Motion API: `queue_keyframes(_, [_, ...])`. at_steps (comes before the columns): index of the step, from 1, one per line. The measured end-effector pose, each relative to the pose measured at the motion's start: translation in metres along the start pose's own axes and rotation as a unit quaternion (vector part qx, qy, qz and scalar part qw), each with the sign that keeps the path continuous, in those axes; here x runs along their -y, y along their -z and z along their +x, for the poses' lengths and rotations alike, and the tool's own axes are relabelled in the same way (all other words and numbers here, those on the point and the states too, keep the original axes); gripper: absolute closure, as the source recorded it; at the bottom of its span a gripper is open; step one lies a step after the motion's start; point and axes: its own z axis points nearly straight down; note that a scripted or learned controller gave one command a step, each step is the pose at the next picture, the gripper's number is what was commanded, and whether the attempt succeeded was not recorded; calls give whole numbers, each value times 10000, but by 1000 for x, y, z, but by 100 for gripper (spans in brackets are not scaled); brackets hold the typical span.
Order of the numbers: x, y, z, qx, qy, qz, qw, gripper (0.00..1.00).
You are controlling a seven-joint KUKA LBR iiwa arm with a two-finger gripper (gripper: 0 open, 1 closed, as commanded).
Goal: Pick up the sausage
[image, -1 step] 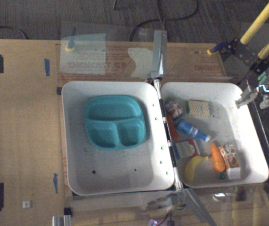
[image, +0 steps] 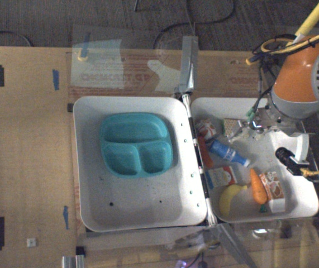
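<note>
Your target, the sausage (image: 204, 153), is in the right bin (image: 304, 205), lying hard against that bin's left wall. It is a reddish-brown stick whose long axis runs far to near, almost in line with the wall.

The gripper (image: 261, 119) hangs over the far right part of the same bin, under the orange band of the arm (image: 299, 77). From this slant you cannot tell whether it is wide or narrow, and nothing shows in its grasp.

So the sausage lies to the gripper's left and a little nearer. The blue bottle (image: 229, 153) lies slantwise between them, its end just beside the sausage.

My judgement: you will want to travel left across the bin and close across the short width. The wall on one side and the bottle on the other leave little room.
</note>
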Motion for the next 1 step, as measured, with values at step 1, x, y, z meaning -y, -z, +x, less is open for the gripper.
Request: queue_keyframes(1, [-1, 8, -1, 4, -30, -6, 10000, 100])
